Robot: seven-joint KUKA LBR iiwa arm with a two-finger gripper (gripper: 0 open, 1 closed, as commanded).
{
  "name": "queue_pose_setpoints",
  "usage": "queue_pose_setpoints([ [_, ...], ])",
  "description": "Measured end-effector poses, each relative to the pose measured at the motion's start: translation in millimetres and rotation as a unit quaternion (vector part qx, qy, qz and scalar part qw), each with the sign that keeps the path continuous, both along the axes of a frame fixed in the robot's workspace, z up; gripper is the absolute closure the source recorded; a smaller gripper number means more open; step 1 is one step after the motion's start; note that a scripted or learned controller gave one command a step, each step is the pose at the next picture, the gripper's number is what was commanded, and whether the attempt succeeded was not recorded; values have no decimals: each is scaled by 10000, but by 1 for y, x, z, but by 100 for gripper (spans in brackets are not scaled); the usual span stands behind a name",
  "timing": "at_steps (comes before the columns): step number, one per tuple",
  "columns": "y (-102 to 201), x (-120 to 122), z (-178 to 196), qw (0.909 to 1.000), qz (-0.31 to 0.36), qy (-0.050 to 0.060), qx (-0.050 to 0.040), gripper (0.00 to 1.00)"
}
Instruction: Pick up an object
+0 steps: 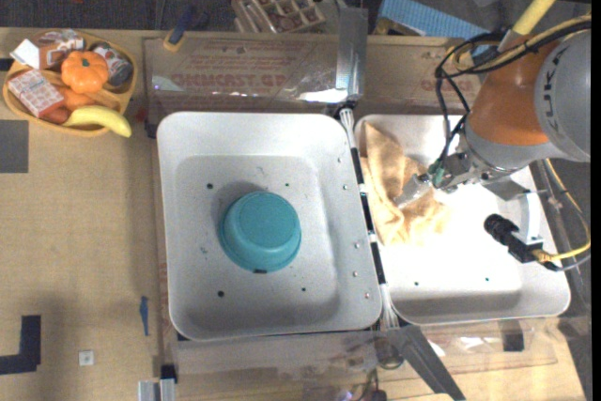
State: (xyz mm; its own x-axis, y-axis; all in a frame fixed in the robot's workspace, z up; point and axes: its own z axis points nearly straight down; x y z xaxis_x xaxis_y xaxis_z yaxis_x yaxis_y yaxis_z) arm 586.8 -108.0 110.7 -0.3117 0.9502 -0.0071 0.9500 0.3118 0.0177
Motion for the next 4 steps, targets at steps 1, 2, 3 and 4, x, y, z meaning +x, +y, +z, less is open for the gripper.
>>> queue_pose_setpoints([
  [1,-9,-35,-21,10000,-76,40,9,0],
  [2,-11,-34,-11,9999,-102,20,14,100],
  [3,-11,-34,-11,9999,-100,21,14,0],
  [4,5,-33,-20,9991,-434,39,-1,0],
])
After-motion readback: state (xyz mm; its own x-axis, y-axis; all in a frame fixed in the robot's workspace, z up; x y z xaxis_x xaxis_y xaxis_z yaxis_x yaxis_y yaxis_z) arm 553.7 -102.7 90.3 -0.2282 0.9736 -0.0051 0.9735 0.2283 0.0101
